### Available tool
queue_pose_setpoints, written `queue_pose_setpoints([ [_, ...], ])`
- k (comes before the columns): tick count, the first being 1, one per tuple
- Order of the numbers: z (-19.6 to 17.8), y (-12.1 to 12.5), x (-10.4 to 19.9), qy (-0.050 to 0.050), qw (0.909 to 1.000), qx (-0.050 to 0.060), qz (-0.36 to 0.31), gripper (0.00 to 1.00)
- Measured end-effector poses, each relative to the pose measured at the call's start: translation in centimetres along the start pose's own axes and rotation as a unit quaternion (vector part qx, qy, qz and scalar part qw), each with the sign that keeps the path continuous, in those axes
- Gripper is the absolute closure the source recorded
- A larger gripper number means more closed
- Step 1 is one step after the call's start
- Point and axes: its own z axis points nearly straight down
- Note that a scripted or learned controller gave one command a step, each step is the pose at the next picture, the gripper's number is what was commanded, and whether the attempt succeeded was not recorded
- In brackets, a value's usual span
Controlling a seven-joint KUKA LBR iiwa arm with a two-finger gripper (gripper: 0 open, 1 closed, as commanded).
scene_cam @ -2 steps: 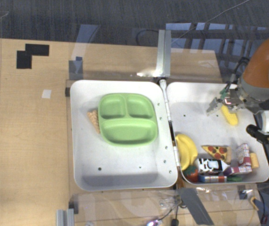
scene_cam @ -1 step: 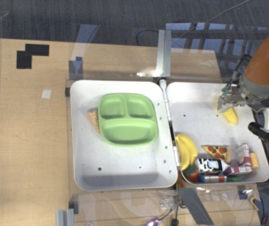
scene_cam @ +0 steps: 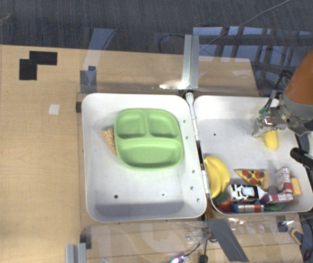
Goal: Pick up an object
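Nearest to us, along the front wall of the right shallow white bin (scene_cam: 222, 119), we see a huddle of small things: a black-and-white carton (scene_cam: 245, 192), a red, blue and purple clutter of small items (scene_cam: 255, 206) just in front of it, and a pink-and-white packet (scene_cam: 284, 181) with a small tan cylinder (scene_cam: 295, 187) beside it near the right wall. A toy pizza slice (scene_cam: 253, 176) lies just behind the carton. To their left, against the divider between the bins, rests a yellow plastic banana (scene_cam: 217, 174).

Further back in the left shallow white bin (scene_cam: 99, 147) we find a light green plastic divided tray (scene_cam: 147, 138), lying flat with three compartments, and a tan cracker-like piece (scene_cam: 109, 140) touching its left edge, partly tucked under it.

Beyond these, in the far right part of the right bin, a small yellow oblong object (scene_cam: 271, 139) lies on the bin floor, well apart from the huddle. Our grey arm with its orange band (scene_cam: 304, 84) reaches in from the right, and its gripper (scene_cam: 267, 121) sits just above that yellow piece. We cannot tell how the jaws stand. Both bins rest on the pale wooden table (scene_cam: 30, 163).
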Motion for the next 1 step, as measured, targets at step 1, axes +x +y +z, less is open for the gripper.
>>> queue_pose_setpoints([
  [1, -0.96, 0.29, 0.09, 0.000, 1.0000, -0.002, -0.002, 1.00],
])
